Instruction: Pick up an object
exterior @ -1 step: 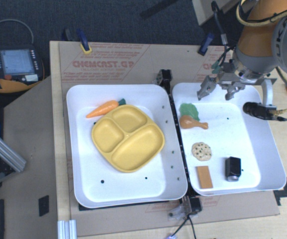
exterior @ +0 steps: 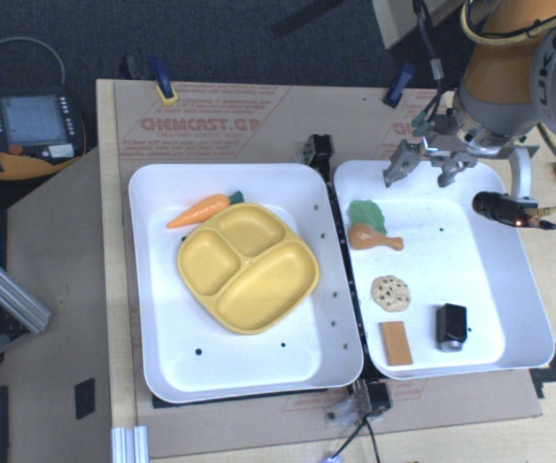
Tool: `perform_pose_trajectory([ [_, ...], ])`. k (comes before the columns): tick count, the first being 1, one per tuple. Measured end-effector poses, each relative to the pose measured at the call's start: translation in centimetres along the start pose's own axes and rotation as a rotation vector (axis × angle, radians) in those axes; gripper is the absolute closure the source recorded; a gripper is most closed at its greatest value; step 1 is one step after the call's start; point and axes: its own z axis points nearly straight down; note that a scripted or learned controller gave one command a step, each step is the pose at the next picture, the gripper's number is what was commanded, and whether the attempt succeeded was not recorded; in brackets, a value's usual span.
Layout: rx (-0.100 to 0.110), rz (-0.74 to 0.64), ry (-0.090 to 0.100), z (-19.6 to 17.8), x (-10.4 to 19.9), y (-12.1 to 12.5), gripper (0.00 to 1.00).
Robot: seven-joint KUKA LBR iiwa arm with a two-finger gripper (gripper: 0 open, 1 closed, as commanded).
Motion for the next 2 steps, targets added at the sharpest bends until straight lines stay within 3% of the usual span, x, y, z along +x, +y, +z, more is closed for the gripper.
perform_pose_trajectory([
  [2, 0.005, 0.000, 0.000, 8.7, 0.0, 0.7, 0.00],
])
